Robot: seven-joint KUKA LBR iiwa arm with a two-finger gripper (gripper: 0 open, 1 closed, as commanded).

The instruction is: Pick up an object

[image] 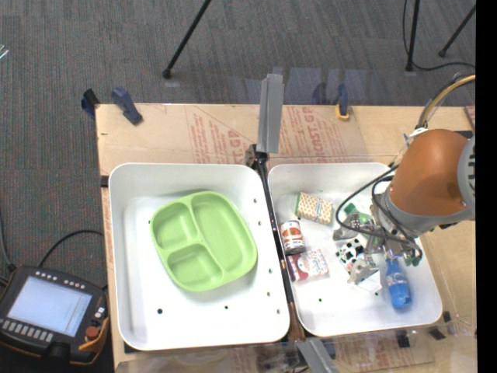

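Note:
The right bin (326,317) holds several small items. A tan patterned box (314,207) lies near its far side. A small red-labelled can (292,237) stands by the left wall, with a flat red and white packet (308,264) just in front of it. A blue bottle (397,286) lies near the front right corner. A black and white spotted item (352,249) sits under the gripper. My gripper (363,264) hangs low over the middle of this bin, right above the spotted item and beside the blue bottle. The orange wrist band (425,181) covers part of the bin.
The left bin (132,200) holds a green divided plate (203,239). A grey upright post (270,119) stands behind the gap between the bins. A teach pendant (50,309) lies off the bench at the lower left. Blue clamps (124,103) sit on the cardboard's back edge.

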